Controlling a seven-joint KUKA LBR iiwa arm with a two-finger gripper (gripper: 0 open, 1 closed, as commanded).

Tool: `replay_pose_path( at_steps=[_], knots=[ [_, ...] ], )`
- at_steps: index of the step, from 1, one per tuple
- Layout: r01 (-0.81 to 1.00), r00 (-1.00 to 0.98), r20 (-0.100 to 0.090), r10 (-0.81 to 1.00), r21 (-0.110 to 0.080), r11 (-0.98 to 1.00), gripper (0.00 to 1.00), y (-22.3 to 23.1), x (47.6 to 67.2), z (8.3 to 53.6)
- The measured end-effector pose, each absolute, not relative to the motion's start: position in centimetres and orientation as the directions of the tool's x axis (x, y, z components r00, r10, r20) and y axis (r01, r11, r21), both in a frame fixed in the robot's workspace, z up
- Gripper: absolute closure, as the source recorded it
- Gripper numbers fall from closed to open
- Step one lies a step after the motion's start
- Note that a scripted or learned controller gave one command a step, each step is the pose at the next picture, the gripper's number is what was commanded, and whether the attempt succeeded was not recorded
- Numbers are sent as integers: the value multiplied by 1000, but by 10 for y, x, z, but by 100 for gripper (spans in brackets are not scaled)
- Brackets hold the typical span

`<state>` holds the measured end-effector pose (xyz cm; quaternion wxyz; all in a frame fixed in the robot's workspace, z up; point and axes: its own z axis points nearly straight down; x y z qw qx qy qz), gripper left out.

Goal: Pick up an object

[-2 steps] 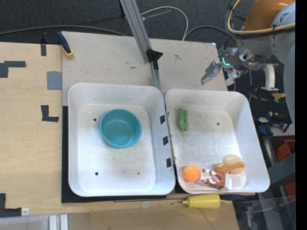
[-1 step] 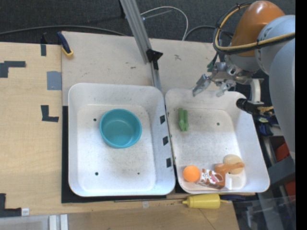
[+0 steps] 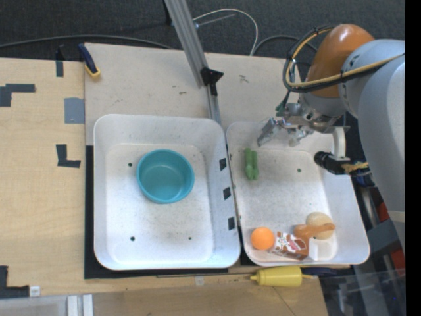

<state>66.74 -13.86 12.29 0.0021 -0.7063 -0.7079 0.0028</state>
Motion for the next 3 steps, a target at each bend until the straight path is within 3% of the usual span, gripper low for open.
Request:
replay_pose_path(
  at_steps=[1, 2, 3],
  knots=[
    [1000, -2, -2, 1000, -8, 1, 0, -139, 667, 89],
    [1000, -3, -2, 1000, -8, 3, 100, -138, 667, 99],
    [1000, -1, -1, 1000, 5, 1, 100, -143, 672, 161]
  ],
)
